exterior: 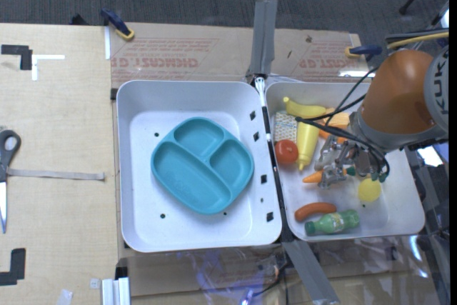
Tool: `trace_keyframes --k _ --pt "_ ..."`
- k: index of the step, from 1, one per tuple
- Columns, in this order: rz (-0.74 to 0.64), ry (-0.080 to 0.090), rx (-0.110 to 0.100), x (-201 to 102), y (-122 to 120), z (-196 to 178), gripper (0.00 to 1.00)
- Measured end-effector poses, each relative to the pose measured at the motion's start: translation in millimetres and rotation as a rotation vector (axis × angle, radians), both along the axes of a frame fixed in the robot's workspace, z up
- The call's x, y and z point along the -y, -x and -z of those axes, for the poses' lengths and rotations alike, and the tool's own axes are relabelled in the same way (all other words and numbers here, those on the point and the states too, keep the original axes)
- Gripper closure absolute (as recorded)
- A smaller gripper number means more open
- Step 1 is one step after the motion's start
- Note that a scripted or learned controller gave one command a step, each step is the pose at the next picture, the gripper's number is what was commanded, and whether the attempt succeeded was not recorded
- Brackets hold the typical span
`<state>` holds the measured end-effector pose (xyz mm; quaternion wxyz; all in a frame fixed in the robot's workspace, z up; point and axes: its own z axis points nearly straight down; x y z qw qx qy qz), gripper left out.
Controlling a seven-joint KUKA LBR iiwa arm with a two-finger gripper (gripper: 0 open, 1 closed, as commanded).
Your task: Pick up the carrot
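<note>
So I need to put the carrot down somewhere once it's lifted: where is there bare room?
Bare floor rings the blue divided plate in the left bin, widest toward its corners. The right bin is crowded: carrot, tomato, sausage, green bottle, lemon and the gripper.

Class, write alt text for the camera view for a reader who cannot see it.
A grey robot arm's pincer reaches down over a small carrot in the right white bin, among toy foods: a banana, tomato, sausage and green bottle. The left bin holds a blue divided plate.
</note>
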<state>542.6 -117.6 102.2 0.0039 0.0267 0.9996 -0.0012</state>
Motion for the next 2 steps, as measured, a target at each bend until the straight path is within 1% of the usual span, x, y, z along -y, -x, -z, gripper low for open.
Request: trace_keyframes --k 1,2 --pt "0.226 -0.003 -0.002 -62.2 -4.9 -90.3 1.0" --pt "0.224 -0.002 0.003 -62.3 -6.9 -100.0 1.0"
